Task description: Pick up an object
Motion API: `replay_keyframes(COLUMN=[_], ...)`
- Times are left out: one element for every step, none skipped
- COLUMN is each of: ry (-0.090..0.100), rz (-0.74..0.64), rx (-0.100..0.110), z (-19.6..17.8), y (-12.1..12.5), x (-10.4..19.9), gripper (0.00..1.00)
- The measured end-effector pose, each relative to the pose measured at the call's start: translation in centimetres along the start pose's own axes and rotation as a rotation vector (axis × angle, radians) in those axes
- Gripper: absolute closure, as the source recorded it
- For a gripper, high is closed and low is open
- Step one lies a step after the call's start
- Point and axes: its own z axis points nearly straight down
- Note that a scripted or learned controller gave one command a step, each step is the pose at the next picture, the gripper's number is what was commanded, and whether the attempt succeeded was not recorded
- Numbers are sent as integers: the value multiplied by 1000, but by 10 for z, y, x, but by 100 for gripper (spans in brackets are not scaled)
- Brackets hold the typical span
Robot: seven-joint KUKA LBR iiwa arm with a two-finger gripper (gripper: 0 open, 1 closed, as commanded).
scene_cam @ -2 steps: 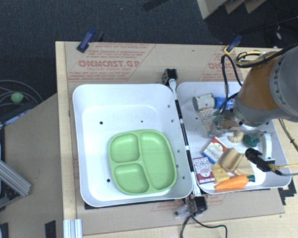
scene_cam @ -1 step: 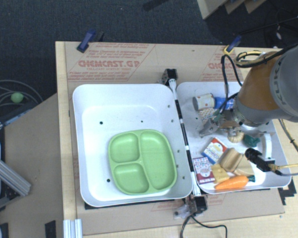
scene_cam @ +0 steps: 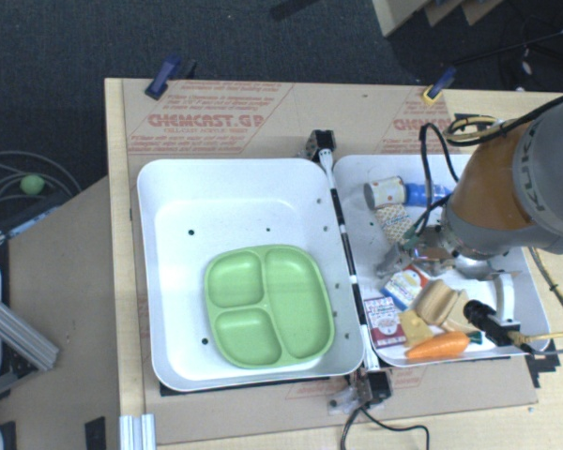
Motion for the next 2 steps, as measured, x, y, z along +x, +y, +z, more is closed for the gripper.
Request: replay_keyframes(ry=[-1, -1], rz=[-1, -1], rx=[-4, -4], z=[0, 0], y=[12, 21], x=[4, 10], gripper=[0, 0])
